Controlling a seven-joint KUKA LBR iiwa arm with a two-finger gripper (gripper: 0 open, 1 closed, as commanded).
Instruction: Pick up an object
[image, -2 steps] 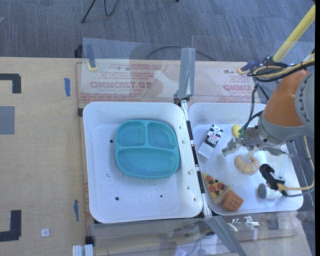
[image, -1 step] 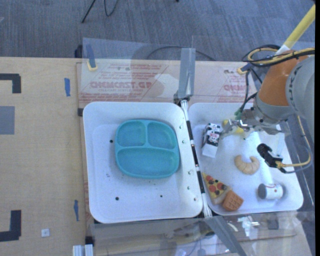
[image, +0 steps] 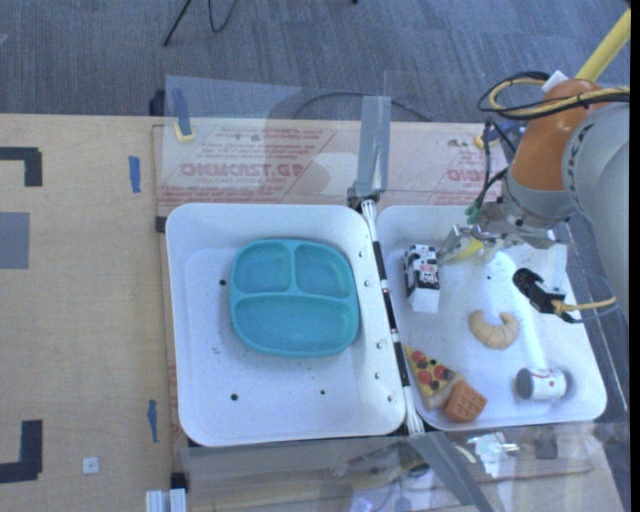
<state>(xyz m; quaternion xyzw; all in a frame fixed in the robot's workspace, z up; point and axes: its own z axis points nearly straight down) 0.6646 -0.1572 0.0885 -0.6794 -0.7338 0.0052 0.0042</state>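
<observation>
Above the right-hand white bin (image: 590, 395), my gripper (image: 470, 238), whose grip I cannot tell, hangs near the small black-and-white carton (image: 421, 278) standing by the divider, so I should centre over it before descending squarely.

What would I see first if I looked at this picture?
Probably the big turquoise plastic tray with three compartments, lying flat in the middle of the left white bin. Next, the grey robot arm with the orange band at the upper right, over the right white bin, where a tan toy croissant and a toy pizza slice lie.
</observation>
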